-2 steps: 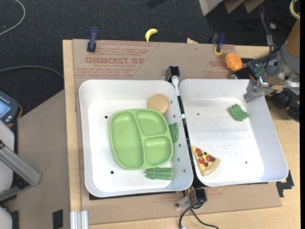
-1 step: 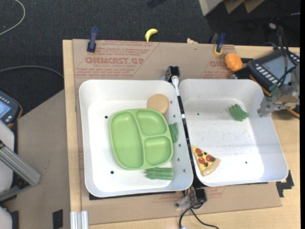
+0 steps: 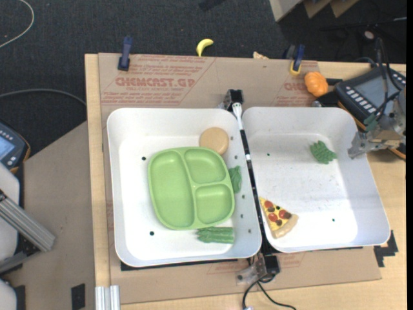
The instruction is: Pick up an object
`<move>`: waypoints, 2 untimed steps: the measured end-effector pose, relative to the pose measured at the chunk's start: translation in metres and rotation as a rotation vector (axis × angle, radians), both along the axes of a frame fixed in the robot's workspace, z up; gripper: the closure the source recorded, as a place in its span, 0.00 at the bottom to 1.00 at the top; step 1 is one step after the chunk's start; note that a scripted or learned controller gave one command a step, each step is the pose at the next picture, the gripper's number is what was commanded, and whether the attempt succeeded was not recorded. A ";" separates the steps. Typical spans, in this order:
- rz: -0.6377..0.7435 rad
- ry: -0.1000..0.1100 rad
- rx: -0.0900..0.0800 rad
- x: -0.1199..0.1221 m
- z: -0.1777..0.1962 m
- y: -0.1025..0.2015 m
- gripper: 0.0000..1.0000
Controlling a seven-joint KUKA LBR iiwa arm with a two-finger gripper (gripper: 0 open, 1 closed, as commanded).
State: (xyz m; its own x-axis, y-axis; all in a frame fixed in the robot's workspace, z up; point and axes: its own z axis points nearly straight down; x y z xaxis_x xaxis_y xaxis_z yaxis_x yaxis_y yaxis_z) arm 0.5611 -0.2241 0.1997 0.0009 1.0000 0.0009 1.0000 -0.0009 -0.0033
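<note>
**Gripper parked at the rim of the right bin, nothing picked up**

So the gripper [image 3: 365, 143] sat at the right edge of the right bin [image 3: 376, 206], up twd the far-right corner. It looked like dull grey metal w/ cables trailing behind it. Couldn't make out whether it was spread or closed, too small and cluttered there. I saw nothing in it.

Closest object was a small, bumpy, leafy green piece [image 3: 321, 152], soft-looking, lying on the bin floor near the far-right corner, just left of the gripper but apart from it. Down by the near-left corner of the same bin lay a pizza slice [image 3: 279, 217]: a flat wedge w/ a tan crust and red and dark spots on top, prob a toy.

The left bin [image 3: 117, 173] held a glossy light-green plate [image 3: 190, 187] w/ rounded corners and 3 compartments, pretty much in the middle. A smooth tan disc [image 3: 214, 140] touched its far-right corner. A dark green leafy strip [image 3: 235, 179] was squeezed btwn the plate and the bin's right wall, and another knobbly green piece [image 3: 215, 235] lay along the plate's near edge.

Both bins were smooth white plastic, shallow, w/ rounded corners. They sat side by side on a brown cardboard sheet [image 3: 161, 82] w/ red print. A black clip [image 3: 235, 98] sat at the far end of the seam btwn them.
</note>
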 end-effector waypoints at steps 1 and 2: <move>0.000 -0.004 -0.001 0.001 0.002 0.000 1.00; 0.003 -0.008 -0.003 0.040 -0.009 0.001 1.00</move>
State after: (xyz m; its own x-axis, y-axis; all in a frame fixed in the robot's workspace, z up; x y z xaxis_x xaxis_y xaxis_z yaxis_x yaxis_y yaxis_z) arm 0.6013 -0.2232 0.1911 -0.0021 1.0000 -0.0019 1.0000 0.0021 0.0042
